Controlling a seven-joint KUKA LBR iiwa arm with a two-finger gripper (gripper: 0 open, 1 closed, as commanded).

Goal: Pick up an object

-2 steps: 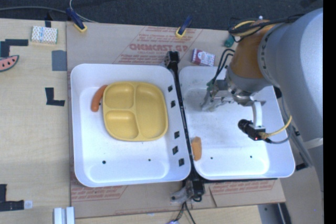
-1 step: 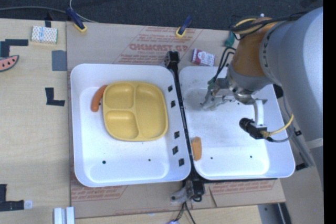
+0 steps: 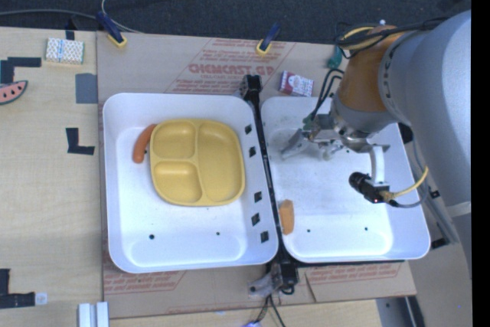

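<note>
Yellow plastic, a square divided plate (image 3: 197,162) lies in the left shallow white bin (image 3: 126,230), with an orange carrot-shaped toy (image 3: 142,143) touching its left rim. At centre frame, just across the dividing edge, a small tan bread-like piece (image 3: 285,216) rests against the left wall of the right white bin (image 3: 398,245), near its lower corner. Further right, the grey arm with its orange band (image 3: 360,80) reaches in — its two-finger gripper (image 3: 293,143) hangs over the upper part of that bin, fingers spread apart, nothing between them — well apart from the tan piece.
</note>
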